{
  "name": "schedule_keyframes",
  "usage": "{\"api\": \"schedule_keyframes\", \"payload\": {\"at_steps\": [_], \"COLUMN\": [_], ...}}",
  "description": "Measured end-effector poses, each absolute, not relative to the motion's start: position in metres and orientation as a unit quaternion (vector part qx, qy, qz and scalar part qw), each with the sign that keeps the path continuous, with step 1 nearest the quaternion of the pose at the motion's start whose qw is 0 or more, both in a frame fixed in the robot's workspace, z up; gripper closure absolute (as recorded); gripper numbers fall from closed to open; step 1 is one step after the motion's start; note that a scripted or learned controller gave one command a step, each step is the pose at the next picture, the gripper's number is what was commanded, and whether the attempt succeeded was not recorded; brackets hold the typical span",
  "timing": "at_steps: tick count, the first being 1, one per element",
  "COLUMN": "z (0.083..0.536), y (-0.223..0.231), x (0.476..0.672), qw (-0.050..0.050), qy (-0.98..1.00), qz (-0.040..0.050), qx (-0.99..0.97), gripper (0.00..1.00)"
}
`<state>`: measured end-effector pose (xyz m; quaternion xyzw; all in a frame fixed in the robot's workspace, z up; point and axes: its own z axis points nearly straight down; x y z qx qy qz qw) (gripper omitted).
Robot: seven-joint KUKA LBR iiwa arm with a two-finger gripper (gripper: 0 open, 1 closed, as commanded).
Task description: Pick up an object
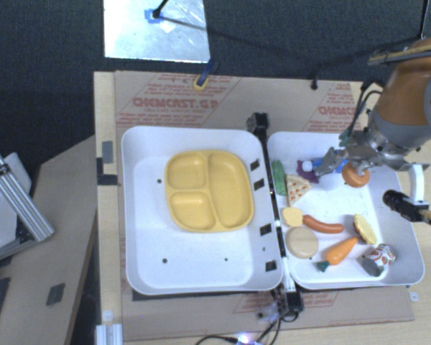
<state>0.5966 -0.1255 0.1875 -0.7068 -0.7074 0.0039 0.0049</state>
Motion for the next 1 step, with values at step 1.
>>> {"api": "schedule_keyframes", "payload": {"at_steps": [1], "z": [0.1954], "y": [-0.1254], "x": [0.5996], "qw": [0.000], "qy": [-0.708], "qz": [-0.0004], "qx": [-0.706], "gripper": [0.00]}}
